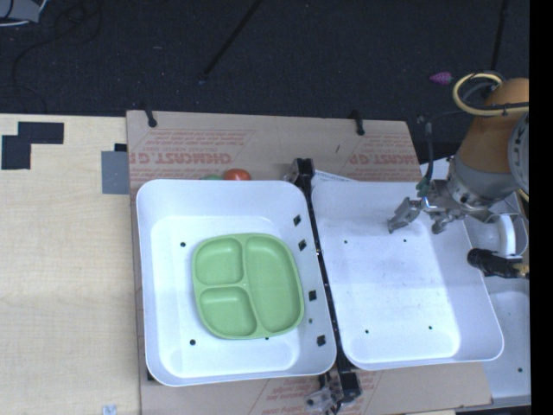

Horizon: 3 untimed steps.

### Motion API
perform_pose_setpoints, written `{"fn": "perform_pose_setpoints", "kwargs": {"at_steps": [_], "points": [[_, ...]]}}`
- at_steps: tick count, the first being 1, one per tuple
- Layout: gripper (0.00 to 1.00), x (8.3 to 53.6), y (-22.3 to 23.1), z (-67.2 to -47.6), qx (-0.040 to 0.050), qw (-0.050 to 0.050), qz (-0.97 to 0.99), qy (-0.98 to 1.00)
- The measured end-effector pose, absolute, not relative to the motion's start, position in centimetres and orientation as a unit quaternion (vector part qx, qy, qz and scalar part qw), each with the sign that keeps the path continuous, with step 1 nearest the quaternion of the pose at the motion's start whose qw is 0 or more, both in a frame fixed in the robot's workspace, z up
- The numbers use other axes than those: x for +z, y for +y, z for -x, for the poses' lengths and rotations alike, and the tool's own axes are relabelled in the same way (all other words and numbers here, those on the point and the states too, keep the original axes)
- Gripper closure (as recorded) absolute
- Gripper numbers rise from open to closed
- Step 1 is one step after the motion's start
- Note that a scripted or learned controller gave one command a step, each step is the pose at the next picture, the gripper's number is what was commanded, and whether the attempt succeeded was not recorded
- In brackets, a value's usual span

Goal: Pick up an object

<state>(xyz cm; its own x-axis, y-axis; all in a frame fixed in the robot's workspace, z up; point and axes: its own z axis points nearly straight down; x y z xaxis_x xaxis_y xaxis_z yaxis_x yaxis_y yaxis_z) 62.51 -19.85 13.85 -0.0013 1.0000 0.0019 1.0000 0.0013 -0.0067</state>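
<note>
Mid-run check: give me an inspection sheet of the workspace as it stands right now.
Surface: two white bins side by side, left bin, right bin, on a cardboard sheet.
Job's things: green divided plate lying flat in the left bin.
Clutter: small red and green objects behind the left bin's far rim.
Gripper: gripper over the right bin's far right part, fingers apart, holding nothing.
Cables: yellow loop by the arm.
Surroundings: dark floor.

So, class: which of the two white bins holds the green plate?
The left bin, the one farther from the claw. The green plate, split into three compartments, lies flat in it. The right bin sits under the claw.
</note>
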Motion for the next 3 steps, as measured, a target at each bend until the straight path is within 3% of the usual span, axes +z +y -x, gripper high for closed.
{"fn": "perform_pose_setpoints", "kwargs": {"at_steps": [1, 2, 3], "points": [[0.0, 8.5, -19.7, -62.5, 0.0014, 0.002, 0.707, -0.708], [1.0, 9.8, -19.7, -62.5, 0.0006, 0.001, 0.707, -0.708], [1.0, 16.0, -19.6, -63.3, -0.0011, -0.002, 0.706, -0.708]]}}
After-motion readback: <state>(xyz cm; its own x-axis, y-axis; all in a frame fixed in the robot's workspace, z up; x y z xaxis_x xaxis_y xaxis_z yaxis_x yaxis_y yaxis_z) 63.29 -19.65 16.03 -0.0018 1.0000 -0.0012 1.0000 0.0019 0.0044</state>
